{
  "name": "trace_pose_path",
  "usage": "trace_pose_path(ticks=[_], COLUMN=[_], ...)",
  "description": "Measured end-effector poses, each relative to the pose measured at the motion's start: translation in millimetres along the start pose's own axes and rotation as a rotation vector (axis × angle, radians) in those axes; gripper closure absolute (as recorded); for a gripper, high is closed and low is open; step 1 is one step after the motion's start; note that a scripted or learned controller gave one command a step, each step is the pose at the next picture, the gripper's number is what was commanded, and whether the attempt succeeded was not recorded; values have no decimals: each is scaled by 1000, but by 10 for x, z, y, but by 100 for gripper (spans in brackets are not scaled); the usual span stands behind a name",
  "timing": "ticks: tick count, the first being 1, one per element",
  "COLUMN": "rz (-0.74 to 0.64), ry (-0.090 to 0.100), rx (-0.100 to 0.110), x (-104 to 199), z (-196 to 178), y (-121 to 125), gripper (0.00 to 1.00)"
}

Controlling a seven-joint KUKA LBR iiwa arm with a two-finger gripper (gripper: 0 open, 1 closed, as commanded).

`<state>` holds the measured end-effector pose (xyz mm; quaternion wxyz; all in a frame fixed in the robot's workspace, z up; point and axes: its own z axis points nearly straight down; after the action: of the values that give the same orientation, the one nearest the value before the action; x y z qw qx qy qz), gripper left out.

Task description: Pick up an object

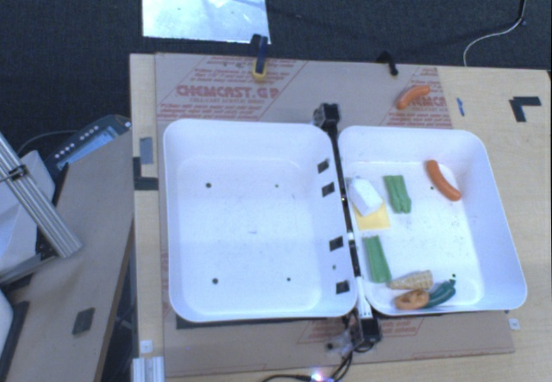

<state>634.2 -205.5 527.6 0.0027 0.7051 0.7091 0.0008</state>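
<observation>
Dark carpet around a pale wooden surface [147, 229] bearing two white bins. Left of the white block [364, 195], the left bin [250, 134]. With the white block in the right bin [483, 147]: yellow slice [374, 217] touching just below, green strip [397, 193] just right, orange sausage [442, 179] well right. Impossible to tell the claw's state.

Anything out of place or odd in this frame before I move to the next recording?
One thing: an orange sausage-shaped piece lies on the bench board beyond the far rim of the right bin, outside both bins. A similar orange piece, the green pieces and the rest lie inside that bin. Nothing looks spilled or broken.
</observation>
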Motion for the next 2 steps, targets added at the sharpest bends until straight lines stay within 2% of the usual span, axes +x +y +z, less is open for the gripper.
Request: trace_pose_path(ticks=[1,2], rz=[0,7], ry=[0,4], rx=[0,6], x=[-2,84], z=[-17,190], y=[358,-622], gripper=[100,100])
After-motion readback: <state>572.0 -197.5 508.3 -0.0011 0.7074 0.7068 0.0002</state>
